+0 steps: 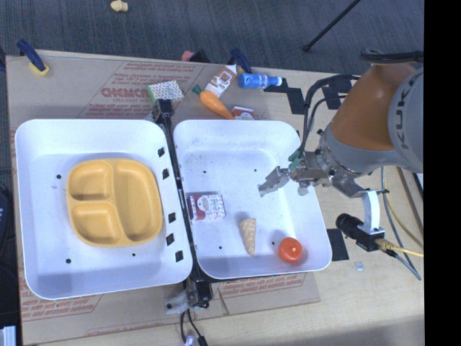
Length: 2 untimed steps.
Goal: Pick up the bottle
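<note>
Arm (382, 121) cut off at right edge. Hand (272, 182) too blurry to read its grip. Small carton (207, 206) label unreadable. Bottle (258, 81) beyond the bins, tiny, detail unclear.

Dark grey carpet (180, 20), cardboard-topped bench (108, 96)

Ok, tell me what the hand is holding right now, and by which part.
Nothing is held. The hand hovers over bare floor of the right bin, with no object between its fingers. The blue bottle lies outside the bins, on the bench behind them.
</note>
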Available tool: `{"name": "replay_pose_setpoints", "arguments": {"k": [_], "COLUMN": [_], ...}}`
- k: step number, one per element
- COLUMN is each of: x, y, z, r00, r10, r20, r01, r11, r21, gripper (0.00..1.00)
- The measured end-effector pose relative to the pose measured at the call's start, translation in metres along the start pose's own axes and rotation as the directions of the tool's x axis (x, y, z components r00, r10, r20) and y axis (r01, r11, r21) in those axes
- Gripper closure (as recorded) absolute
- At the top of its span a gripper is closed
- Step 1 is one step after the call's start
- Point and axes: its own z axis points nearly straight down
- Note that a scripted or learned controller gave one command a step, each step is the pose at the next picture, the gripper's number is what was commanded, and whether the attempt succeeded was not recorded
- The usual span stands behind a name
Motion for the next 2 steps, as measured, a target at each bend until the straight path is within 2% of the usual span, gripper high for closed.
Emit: {"name": "replay_pose_setpoints", "arguments": {"k": [1, 2], "x": [0.002, 0.002], "y": [0.074, 0.074], "z": [0.082, 0.071], "r00": [0.988, 0.989], "r10": [0.154, 0.150], "r20": [0.000, 0.000], "r01": [-0.154, -0.150], "r11": [0.988, 0.989], "r21": [0.000, 0.001], "gripper": [0.00, 1.00]}}
